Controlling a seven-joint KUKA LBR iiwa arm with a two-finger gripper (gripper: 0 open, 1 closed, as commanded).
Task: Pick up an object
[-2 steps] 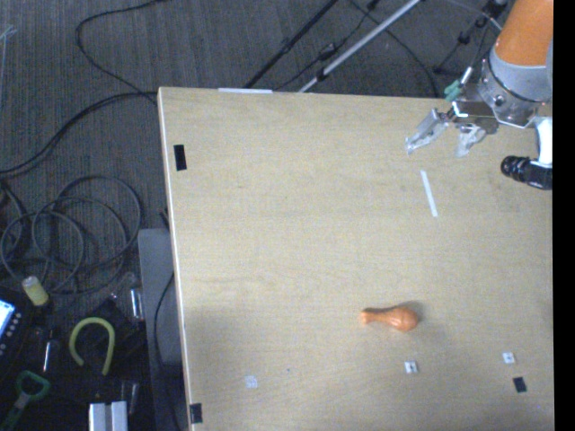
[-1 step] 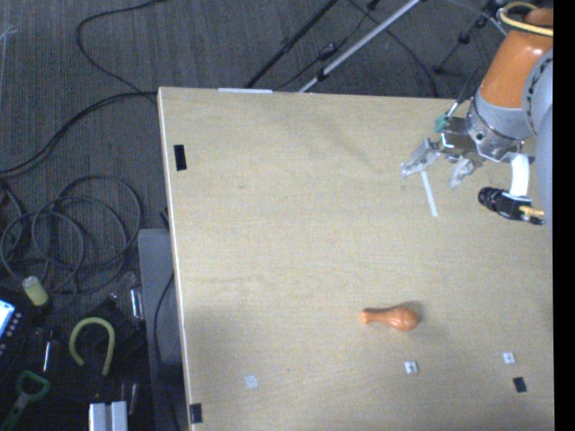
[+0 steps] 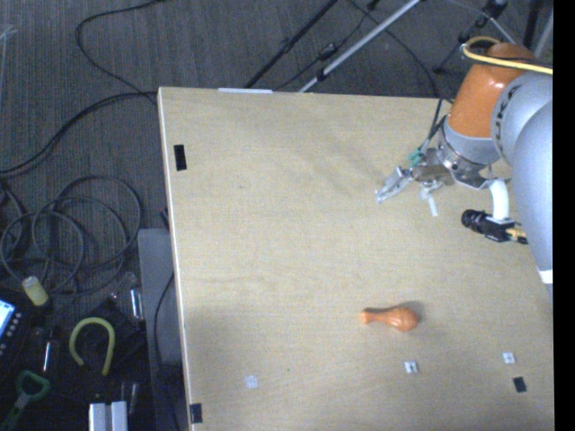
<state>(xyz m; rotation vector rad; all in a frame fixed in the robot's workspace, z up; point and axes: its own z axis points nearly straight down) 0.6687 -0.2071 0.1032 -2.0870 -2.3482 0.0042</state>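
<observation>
A tan desk (image 3: 287, 241) is seen from above at a slant, set on a dark carpeted floor (image 3: 81, 43). The grey arm (image 3: 530, 169), with its orange band (image 3: 481, 92), is brought in from the right edge of the desk, near the far right corner. The gripper (image 3: 409, 197) is held low over the desk surface, pointed towards the left. Its two metal fingers (image 3: 392, 188) are spread apart, one stretched out to the left and the other angled towards the near edge, and nothing is seen between them. A black plug (image 3: 485, 224) with a yellow tip is fixed on the arm just behind the gripper.

The orange object (image 3: 392, 318), rounded at one end and drawn to a thin neck at the other, is laid flat on the desk towards the near edge, right of the middle. Its neck is turned to the left. It is well apart from the gripper and is touched by nothing.

A black mark (image 3: 180, 156) is placed by the left edge towards the far corner. Small square tags (image 3: 411, 366) are scattered along the near edge. Loose black cables (image 3: 72, 232) are coiled on the floor off the left edge, and a yellow-green hook (image 3: 91, 335) is lain beside them. Thin metal stand legs (image 3: 377, 25) are seen beyond the far edge.
</observation>
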